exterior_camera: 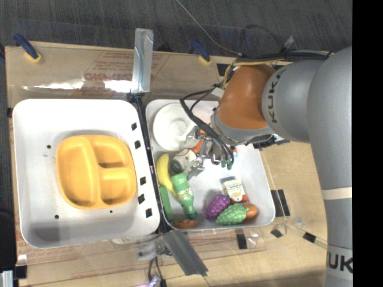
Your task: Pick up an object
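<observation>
Over the right bin [266, 187], the gripper [206, 154] hangs near its middle; whether it is released or clenched cannot be told. Below it, against the bin's left wall, lie a yellow banana [163, 171] and a green bottle [184, 195]. Purple grapes [216, 205] sit along the near edge.

The scene is evenly and fairly brightly lit from above, with soft, weak shadows. The left bin [36, 136] shows a grey shadow patch in its lower left corner, and its white walls are close to washed out. Tape [142, 58] at the top glares. Detail is slightly soft and grainy; small toys under the arm [299, 100] blur together.
</observation>
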Action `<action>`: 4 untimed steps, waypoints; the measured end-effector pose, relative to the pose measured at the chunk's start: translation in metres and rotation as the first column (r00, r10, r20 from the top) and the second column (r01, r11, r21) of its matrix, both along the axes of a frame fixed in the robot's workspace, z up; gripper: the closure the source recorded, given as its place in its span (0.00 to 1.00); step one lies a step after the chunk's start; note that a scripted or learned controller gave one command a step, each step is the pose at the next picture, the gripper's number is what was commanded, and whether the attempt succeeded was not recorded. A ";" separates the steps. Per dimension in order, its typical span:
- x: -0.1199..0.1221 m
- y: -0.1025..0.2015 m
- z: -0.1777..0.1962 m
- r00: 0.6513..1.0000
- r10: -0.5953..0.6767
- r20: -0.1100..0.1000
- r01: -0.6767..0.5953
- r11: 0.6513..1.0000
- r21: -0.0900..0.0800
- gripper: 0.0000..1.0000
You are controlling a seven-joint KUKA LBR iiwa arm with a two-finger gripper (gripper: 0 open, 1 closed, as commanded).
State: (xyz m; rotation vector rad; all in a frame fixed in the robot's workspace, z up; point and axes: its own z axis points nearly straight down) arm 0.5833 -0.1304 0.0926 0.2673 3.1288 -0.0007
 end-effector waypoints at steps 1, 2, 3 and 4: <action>-0.034 -0.048 0.000 0.999 -0.041 -0.001 0.041 0.999 0.000 0.00; 0.007 -0.049 0.024 0.996 0.084 0.002 -0.084 0.996 -0.001 0.00; -0.002 -0.006 -0.001 0.983 0.183 -0.001 -0.183 0.983 0.002 0.00; -0.020 -0.067 0.011 0.996 -0.085 0.002 0.085 0.996 -0.001 0.00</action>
